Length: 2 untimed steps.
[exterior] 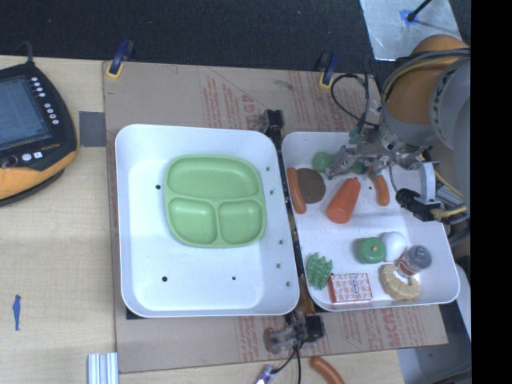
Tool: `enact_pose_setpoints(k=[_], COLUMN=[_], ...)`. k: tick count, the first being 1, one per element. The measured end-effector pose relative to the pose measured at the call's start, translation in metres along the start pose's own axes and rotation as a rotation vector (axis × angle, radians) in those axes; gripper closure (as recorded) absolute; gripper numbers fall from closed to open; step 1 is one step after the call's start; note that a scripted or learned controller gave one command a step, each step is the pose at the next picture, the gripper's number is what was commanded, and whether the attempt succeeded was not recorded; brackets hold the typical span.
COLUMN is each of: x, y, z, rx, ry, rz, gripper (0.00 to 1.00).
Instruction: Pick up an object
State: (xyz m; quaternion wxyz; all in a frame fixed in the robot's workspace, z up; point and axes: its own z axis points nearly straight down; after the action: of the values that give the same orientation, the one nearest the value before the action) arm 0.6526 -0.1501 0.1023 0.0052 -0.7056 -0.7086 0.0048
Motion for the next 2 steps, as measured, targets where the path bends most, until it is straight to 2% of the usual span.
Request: enact_pose_setpoints(k=[1, 2], x=[-0.063, -0.062], y=[-0.016, 0.002], z=[-0.055, -0.079], rx=[-0.013, -0.013], ry=[-0.002, 0.0], rz=[0.002, 0.001], gripper=[0.0, 0.0])
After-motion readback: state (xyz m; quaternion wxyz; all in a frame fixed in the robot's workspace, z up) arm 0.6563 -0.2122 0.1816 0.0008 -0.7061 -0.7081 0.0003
